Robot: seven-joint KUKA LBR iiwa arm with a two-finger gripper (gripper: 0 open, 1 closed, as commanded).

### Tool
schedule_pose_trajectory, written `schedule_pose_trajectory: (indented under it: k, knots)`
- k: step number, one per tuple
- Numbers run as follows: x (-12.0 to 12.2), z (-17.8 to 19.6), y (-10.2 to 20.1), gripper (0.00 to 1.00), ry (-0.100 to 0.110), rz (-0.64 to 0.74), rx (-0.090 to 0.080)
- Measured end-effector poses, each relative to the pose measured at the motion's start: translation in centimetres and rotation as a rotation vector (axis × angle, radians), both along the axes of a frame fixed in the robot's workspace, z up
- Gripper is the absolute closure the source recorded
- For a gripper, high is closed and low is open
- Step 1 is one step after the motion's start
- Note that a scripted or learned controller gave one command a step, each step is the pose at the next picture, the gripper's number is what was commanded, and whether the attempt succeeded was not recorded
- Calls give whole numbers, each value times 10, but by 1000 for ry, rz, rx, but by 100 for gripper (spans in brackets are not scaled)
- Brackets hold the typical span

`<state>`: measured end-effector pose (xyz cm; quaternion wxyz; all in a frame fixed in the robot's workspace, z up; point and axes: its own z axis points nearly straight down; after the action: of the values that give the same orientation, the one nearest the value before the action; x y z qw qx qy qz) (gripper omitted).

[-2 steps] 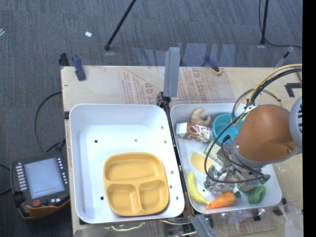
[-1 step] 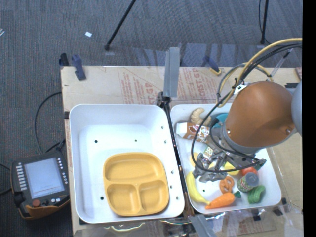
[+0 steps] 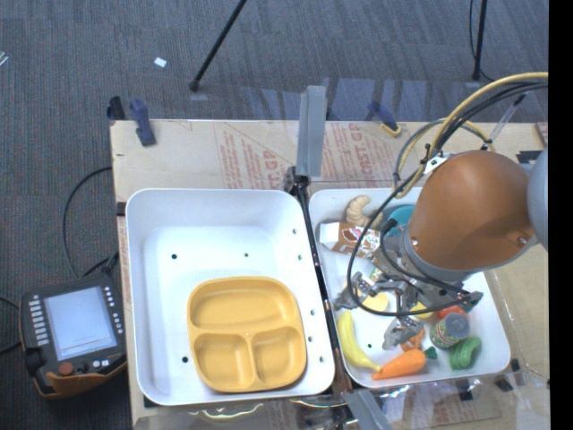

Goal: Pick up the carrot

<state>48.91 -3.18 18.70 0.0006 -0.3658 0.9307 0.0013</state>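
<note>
**Tool hangs over the carrot in the crowded right bin**

While the carrot [image 3: 402,364] lies flat near the lower edge of the right bin [image 3: 498,330], in the lower right of the frame, the tool [image 3: 400,326] hangs just above and to its upper side, pointed down into the clutter. Nothing can be seen between its fingers, and whether they stand apart or together I cannot tell; the metal parts blur into the toys under them. The arm's rounded orange band [image 3: 470,222] covers much of the bin, which suggests the arm has been brought almost straight over the pile for a top-down reach.

The carrot sits tightly packed: a banana [image 3: 351,340] lies just to its left, a green piece [image 3: 465,353] to its right, and a small can [image 3: 450,328] above that. Such crowding looks likely to make a clean grip hard, since a neighbour could be caught instead.

The left bin [image 3: 152,240] holds a yellow divided tray [image 3: 247,331], apparently kept there as a separate spot away from the pile.

Both bins rest on a surface [image 3: 206,150] of printed cardboard with clamps at its far edge. Beyond is dark carpet [image 3: 89,43], tripod legs in the upper part of the frame, and a handheld controller [image 3: 72,334] at lower left.
</note>
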Motion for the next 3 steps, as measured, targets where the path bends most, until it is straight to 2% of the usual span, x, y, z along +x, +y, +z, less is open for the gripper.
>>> schedule_pose_trajectory:
  k: [1,2,3]
  knots:
    - [6,-85,-51,0,5,33,1]
    - [8,-74,-48,100,2,35,3]
    - [3,-87,-54,100,-16,-118,-6]
